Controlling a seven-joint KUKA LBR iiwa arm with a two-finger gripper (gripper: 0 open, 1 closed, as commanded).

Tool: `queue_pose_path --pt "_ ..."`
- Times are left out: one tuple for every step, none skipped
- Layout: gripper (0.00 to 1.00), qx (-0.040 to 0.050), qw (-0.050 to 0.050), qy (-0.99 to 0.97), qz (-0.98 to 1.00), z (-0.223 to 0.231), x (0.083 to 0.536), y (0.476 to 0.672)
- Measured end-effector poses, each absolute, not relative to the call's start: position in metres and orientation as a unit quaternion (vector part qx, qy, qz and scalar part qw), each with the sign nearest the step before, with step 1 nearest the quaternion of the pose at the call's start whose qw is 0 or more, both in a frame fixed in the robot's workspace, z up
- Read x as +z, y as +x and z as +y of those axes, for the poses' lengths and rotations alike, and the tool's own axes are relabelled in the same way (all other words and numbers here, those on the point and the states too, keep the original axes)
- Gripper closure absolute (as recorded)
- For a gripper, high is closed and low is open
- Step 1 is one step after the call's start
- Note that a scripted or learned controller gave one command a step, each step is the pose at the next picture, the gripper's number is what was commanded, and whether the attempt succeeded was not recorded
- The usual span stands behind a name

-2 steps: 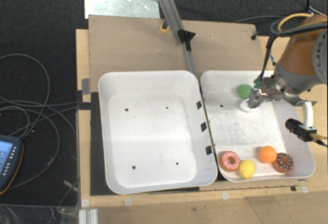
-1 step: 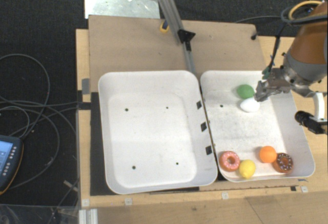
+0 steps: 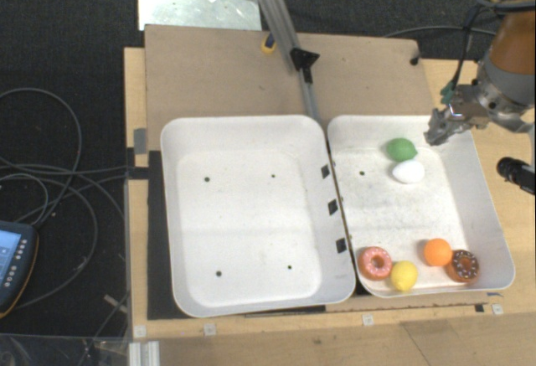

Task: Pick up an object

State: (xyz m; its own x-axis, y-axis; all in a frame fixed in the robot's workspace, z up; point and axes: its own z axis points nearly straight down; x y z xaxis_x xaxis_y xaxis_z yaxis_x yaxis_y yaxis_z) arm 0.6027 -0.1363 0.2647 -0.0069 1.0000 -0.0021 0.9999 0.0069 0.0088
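Arm: (image 3: 511, 63) grey with orange band, reached in from the right, above the far right corner of the right bin.
Gripper: (image 3: 439, 131) hung over the right bin's far right part, near the green object; could not tell whether released or clenched, nothing seen in it.
Right bin: (image 3: 490, 213) white, shallow, on the desk (image 3: 360, 71), touching the left bin (image 3: 193, 213).
Green object: (image 3: 401, 148) round, far part of right bin, just left of the gripper.
White object: (image 3: 409, 172) touching the green one, on its near side.
Near edge row: pink donut (image 3: 374, 262), yellow fruit (image 3: 404, 275), orange ball (image 3: 436, 252), brown donut (image 3: 463, 265).
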Motion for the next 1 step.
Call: queue_pose_path --pt "1.0 0.0015 0.001 0.703 0.711 -0.0847 0.2688 0.6036"
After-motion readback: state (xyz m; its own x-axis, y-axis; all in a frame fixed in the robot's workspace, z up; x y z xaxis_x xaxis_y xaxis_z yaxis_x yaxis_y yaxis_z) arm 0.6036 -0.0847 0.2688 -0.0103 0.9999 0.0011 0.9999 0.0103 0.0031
